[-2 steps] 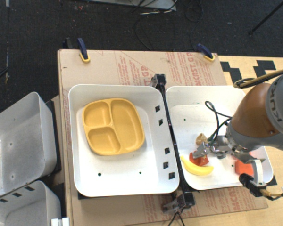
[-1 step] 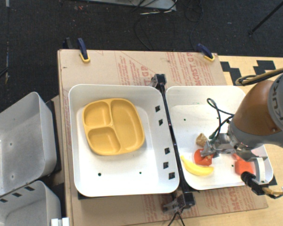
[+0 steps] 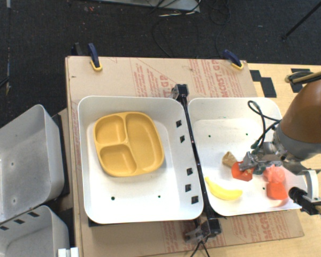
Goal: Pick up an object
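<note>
**Crowded right bin leaves little room for a clean grasp**

The gripper (image 3: 250, 164) sits low in the right bin (image 3: 219, 111), directly over the red object (image 3: 241, 171). Whether it is open, closed, or gripping anything cannot be told from this view; the wrist and cabling hide the tips.

Taking the red object as the landmark: a small tan piece (image 3: 229, 158) lies just beside it on the side toward the left bin (image 3: 123, 208), touching or nearly so. The yellow banana (image 3: 223, 191) lies near it, toward the front edge of the bench. A pink-orange object (image 3: 276, 183) lies on its far side, under the arm (image 3: 305, 122).

The main risk, as I judge it, is a crowded grasp. With the tan piece so close, a descending tip could land on it and push both things aside instead of straddling one. The red object looks low and flat, so the tips may slide over it and close on nothing. A lift could also drag the neighbour along and drop it. The yellow divided plate (image 3: 129, 143), well apart from the red object in the left bin, is in no danger.
</note>
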Controlling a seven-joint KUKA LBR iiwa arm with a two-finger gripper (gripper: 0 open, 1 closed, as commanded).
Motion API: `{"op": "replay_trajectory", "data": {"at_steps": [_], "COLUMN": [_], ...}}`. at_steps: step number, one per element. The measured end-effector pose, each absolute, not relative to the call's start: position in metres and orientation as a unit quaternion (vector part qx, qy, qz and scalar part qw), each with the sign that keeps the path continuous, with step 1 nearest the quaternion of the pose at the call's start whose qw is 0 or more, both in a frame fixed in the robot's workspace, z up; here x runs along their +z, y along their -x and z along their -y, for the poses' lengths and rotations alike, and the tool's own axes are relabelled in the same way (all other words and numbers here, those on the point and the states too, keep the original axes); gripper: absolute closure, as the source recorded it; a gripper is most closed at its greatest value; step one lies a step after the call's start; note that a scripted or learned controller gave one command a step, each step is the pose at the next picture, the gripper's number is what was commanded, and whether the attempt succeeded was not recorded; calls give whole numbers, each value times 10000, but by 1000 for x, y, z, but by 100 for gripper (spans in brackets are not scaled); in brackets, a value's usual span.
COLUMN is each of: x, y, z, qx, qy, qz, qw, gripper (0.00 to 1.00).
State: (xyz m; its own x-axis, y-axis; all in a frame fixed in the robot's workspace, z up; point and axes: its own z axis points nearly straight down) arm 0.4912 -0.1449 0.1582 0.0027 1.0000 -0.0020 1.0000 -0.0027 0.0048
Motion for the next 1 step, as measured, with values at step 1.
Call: {"op": "replay_trajectory", "data": {"at_steps": [1], "x": [206], "y": [-501], "z": [148], "qx": [11], "qy": [-7061], "qz": [-7081], "qw": [26], "gripper": [100]}}
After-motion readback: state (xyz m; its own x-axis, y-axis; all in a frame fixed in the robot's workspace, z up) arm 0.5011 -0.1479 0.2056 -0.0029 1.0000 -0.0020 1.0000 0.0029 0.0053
